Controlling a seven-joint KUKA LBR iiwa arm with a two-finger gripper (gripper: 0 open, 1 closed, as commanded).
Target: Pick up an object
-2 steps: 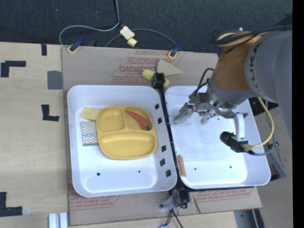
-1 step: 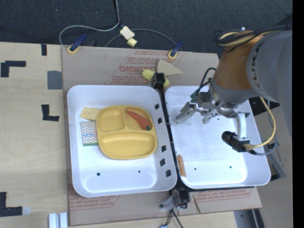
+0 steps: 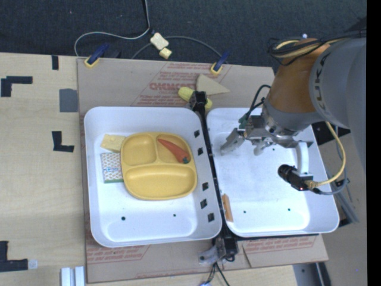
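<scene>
1. A yellow plastic divided plate (image 3: 158, 174) lies in the left white bin (image 3: 95, 219), left of centre, holding a red pepper-shaped toy (image 3: 174, 149).
2. Small flat packets (image 3: 111, 166) sit touching the plate's left edge.
3. The grey two-finger gripper (image 3: 245, 143) hangs over the right white bin (image 3: 268, 213), fingers spread, grasping nothing.

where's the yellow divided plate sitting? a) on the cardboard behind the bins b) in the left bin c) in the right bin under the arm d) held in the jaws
b: the yellow divided plate lies flat in the left bin, with a red item in one of its upper compartments, while the gripper is over the right bin.
</scene>
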